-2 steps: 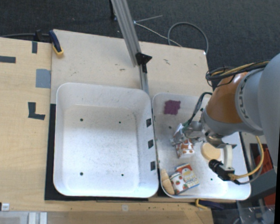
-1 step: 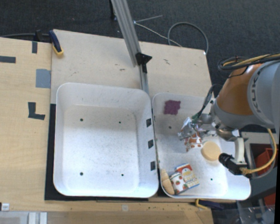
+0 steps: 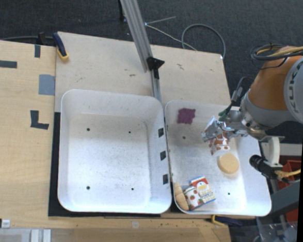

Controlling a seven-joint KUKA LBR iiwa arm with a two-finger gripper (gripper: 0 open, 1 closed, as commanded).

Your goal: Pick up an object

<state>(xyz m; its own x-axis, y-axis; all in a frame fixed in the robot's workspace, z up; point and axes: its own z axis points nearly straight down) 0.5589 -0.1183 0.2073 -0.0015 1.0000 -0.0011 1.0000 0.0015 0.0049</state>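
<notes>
The gripper (image 3: 216,132) hangs low in the right bin (image 3: 249,202), apparently positioned to grasp a small red-and-white packet (image 3: 221,144) directly beneath it; whether it is spread or pinching cannot be told. A round tan biscuit (image 3: 228,163) lies just beside.

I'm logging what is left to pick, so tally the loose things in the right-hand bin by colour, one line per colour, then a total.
Purple: 1, the flat purple piece.
Tan: 2, the round tan piece and the tan roll.
White and red: 2, the small carton and the red-and-white item under the gripper.
Total: 5
</notes>
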